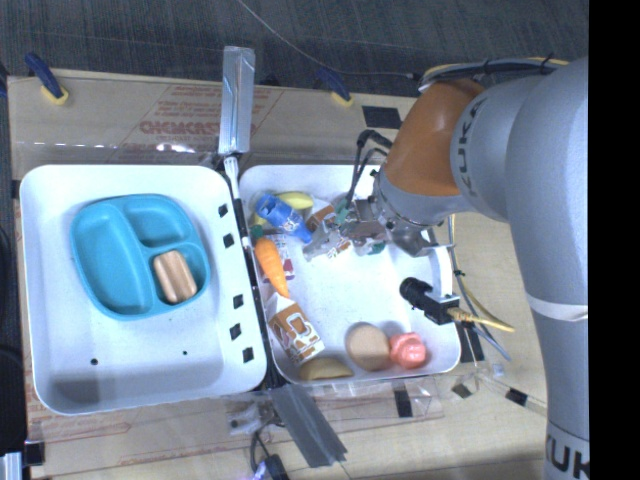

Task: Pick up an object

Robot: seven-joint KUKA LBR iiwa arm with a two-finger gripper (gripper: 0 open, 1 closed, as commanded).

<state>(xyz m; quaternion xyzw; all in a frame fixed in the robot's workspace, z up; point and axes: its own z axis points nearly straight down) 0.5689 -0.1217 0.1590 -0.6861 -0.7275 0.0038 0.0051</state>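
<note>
Arm low over the right bin, nothing lifted yet.

A small brown packet lies in the right bin just beside the gripper; whether the tool grips anything I cannot tell from here. The carrot, the blue wrapper, the round bun and the pink toy all rest on the bin floor. I judge the pick unfinished.

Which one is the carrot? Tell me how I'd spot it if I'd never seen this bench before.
Find the right-hand white bin, the one the grey arm reaches into. Look along its left wall, beside the divider between the two bins: the carrot lies there, below a blue packet and above a brown-and-white carton. It is the only long, tapering, bright orange thing in that bin.
</note>
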